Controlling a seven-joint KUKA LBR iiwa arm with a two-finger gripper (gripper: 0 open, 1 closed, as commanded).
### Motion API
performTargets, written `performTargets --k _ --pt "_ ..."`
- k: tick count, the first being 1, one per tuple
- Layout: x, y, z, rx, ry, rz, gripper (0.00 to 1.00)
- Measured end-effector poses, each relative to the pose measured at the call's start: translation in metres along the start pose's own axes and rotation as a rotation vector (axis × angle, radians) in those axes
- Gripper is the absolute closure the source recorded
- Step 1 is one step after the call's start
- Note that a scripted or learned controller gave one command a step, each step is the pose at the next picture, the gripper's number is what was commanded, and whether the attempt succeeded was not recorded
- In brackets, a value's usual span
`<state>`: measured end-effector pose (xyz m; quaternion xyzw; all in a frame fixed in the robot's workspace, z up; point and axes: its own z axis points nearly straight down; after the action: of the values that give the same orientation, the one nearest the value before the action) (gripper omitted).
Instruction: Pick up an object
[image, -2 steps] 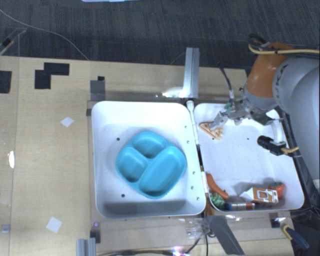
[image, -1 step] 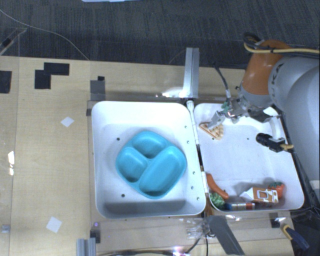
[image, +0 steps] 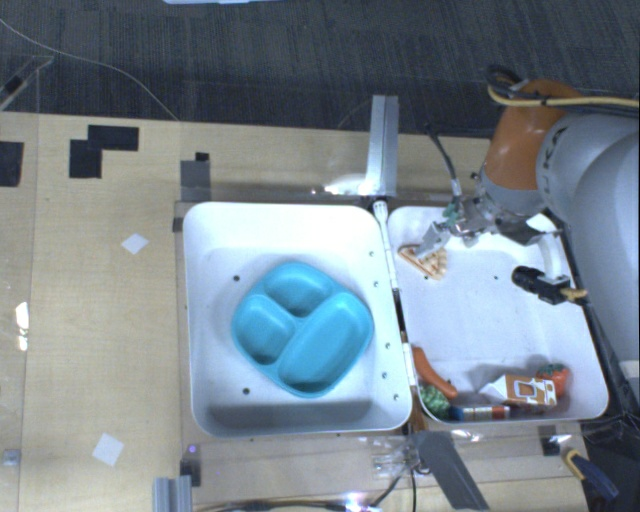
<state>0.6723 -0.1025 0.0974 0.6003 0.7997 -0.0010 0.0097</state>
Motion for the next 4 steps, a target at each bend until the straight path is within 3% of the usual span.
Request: performTargets --k 1,2,3,4 --pt "0.029 0.008 -0.091 0.000 0.014 -0.183 0.00" --pt "0.027 -0.050 -0.020 0.005 0.015 -0.101 0.00" --pt "-0.005 -0.003 0.003 0.008 0.020 -0.081 0.00" --pt "-0.006 0.001 -0.013 -0.001 0.013 -0.086 1.00"
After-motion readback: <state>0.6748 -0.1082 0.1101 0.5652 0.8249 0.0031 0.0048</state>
